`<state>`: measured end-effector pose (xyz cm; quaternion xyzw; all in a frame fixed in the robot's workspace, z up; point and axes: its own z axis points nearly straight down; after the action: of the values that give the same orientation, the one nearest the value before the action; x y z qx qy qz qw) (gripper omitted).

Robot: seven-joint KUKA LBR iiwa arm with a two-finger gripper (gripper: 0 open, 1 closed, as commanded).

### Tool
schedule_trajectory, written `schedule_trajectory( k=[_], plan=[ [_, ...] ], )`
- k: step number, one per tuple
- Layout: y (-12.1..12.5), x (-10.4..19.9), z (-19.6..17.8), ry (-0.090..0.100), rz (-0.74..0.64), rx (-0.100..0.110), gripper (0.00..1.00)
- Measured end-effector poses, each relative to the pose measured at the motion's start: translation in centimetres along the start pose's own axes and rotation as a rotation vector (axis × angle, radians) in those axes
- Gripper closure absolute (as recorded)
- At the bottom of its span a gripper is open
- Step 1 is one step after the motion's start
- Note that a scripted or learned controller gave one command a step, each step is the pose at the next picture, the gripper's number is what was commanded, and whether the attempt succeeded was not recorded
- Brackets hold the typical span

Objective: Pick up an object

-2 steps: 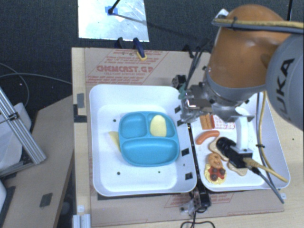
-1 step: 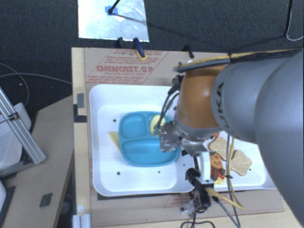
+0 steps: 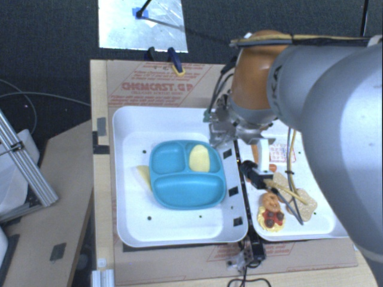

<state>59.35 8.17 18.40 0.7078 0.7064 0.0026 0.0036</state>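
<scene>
Two white bins are seen side by side on a sheet of cardboard (image 3: 157,87) with red print, the left bin (image 3: 128,160) in the middle of the frame and the right bin (image 3: 323,220) mostly covered by the arm (image 3: 335,112), which takes up the whole right side. The orange band (image 3: 256,70) is seen right above the wrist, upper middle. The gripper (image 3: 222,137) is hung over the top end of the divide between the two bins, just beside the upper right corner of a blue tray (image 3: 187,184). Honestly, whether it's open or shut can't be told from this angle, and nothing is seen held in it. The blue tray is laid flat in the left bin, and a yellow lump (image 3: 199,158) is sat in its upper right compartment, pretty close to the gripper but not touched by it as far as can be seen. A pale yellow wedge (image 3: 143,175) is tucked against the tray's left edge on the bin floor. In the right bin a pile of toy food is found: an orange stick (image 3: 256,154) near the top, a tan bread slice (image 3: 302,201) lower down, and a round pastry with red berries (image 3: 271,213) at the bottom. A shiny sheet (image 3: 142,15) is laid at the upper left of the frame, and a metal rail (image 3: 24,160) is leaned at the far left.
</scene>
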Motion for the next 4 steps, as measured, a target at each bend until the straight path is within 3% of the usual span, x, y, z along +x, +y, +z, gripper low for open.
schedule_trajectory(
  k=[1, 2, 3, 4],
  plan=[
    [-0.4, 0.2, -1.1, 0.002, -0.006, 0.005, 1.00],
    [-2.3, 0.5, -13.1, 0.004, -0.006, -0.001, 1.00],
    [-5.0, 9.0, -6.4, 0.004, -0.014, 0.014, 1.00],
    [-10.7, 8.3, -18.3, 0.008, -0.009, -0.002, 1.00]
  ],
)
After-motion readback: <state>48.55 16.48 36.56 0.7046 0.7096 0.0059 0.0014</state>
